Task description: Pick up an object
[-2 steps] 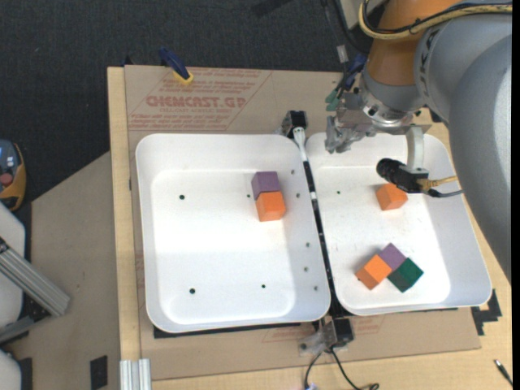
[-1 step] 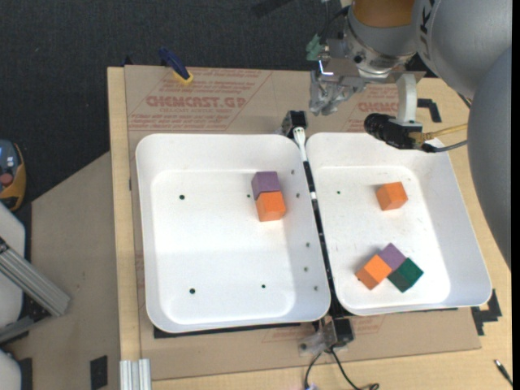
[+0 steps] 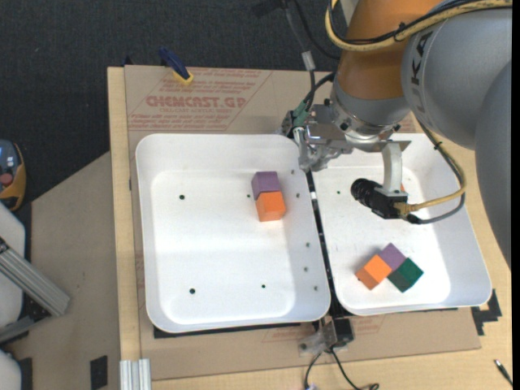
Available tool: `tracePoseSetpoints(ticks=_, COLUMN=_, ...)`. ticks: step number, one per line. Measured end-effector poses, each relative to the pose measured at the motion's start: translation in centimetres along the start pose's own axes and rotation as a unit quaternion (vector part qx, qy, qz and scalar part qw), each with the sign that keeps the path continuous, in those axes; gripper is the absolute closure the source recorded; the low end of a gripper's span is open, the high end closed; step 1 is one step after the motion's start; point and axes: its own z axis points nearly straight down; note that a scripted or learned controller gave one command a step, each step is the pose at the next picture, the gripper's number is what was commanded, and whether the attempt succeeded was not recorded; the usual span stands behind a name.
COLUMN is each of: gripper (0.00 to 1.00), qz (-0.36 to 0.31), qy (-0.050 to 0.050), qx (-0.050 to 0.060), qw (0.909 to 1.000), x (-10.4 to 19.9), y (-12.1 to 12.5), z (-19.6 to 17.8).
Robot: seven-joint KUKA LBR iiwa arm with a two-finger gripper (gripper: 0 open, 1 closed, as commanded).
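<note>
a: camera view, where is the end effector [image 3: 313, 154]?
b: upper middle, above the bins' seam. can't tell its grip.
a: nearest block?
b: purple block [image 3: 265, 184] on orange block [image 3: 271, 206], just lower left.

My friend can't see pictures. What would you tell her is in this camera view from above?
A grey robot arm reaches from the right over two white bins. The left bin holds a purple block touching an orange block. The right bin holds orange, purple and green blocks clustered together.
</note>
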Motion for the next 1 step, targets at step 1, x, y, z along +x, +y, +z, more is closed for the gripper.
tracePoseSetpoints(ticks=1, gripper=1.0, qz=-0.004, qy=0.0, qx=-0.005, qw=1.0, x=9.41, y=2.85, z=4.29)
